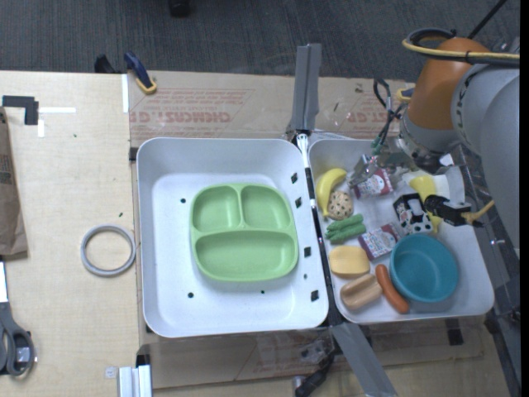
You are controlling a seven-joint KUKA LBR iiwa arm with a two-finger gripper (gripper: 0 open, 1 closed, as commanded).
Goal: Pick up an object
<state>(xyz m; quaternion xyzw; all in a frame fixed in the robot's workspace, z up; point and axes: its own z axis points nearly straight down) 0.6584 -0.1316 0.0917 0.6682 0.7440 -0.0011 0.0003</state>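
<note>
The right bin (475,300) holds several objects: a banana (328,184), a speckled ball (339,205), green beans (345,227), a yellow bun (349,260), a hot dog bun (361,290), a sausage (393,288), a blue bowl (424,269), a black-and-white cow toy (411,213) and a red-and-white packet (378,242). My gripper (374,170) hangs low over the bin's far part, right at a crinkled packet (374,184). The wrist above it hides the contact.
The left bin (157,222) carries a green divided plate (244,231). On the bench to the left lie a tape ring (108,249), scissors (12,350) and a blue clamp (140,71). A grey bar (306,89) stands between the bins at the back.
</note>
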